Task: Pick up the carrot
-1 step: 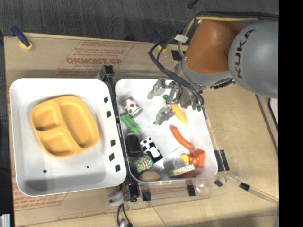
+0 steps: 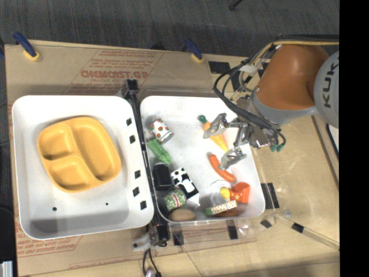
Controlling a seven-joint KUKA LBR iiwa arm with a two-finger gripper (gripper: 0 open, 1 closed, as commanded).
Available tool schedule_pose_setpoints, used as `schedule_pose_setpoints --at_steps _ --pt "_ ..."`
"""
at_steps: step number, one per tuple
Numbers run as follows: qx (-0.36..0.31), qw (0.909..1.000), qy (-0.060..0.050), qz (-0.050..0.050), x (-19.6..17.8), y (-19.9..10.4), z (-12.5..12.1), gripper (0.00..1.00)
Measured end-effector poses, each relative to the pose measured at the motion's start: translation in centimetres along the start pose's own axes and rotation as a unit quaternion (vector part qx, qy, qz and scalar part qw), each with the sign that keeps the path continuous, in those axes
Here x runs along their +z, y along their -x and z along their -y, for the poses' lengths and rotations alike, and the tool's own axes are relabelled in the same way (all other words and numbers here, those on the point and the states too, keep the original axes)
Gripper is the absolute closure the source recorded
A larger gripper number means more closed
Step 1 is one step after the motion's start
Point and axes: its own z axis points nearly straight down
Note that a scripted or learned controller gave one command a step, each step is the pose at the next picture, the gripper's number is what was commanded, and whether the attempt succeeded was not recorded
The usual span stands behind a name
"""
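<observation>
Here your gripper (image 2: 224, 138) hangs over the right bin (image 2: 190, 105) with its fingers spread apart and nothing between them. You can see the carrot (image 2: 215, 133) lying just under the upper finger (image 2: 217, 123), its green top pointing toward the bin's far wall. An orange sausage-shaped toy (image 2: 221, 168) lies below the lower finger. The yellow divided plate (image 2: 79, 152) sits in the left bin (image 2: 29, 212).

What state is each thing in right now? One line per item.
end effector: open, over the right bin, holding nothing
carrot: lying in the right bin, under the end effector, not gripped
yellow tray: right way up in the left bin
red and white can: tipped on its side
orange sausage: lying flat
red cup: on its side
</observation>
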Motion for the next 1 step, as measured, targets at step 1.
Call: schedule_pose_setpoints --at_steps 1 --pt "0.142 0.9899 0.000 0.000 11.12 4.68 3.69 0.00"
